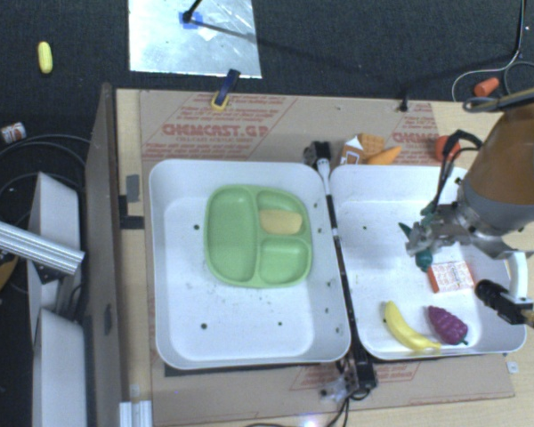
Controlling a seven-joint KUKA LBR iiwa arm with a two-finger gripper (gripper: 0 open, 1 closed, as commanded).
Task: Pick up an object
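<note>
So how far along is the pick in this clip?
Nothing looks picked yet. The gripper is low in the right white bin, beside the orange-and-white carton; its grasp is unclear. The yellow plastic banana and purple grape bunch lie untouched. Lifting an object remains.

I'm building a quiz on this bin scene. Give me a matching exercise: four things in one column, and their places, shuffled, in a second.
Things:
1. green plate
2. banana
3. yellow block
4. tool

Places:
A. in a compartment of the divided plate
B. front of the right bin, beside the purple fruit
C. middle of the left bin
D. over the right bin, by the orange and white packet

Pairs: 1-C, 2-B, 3-A, 4-D
</note>
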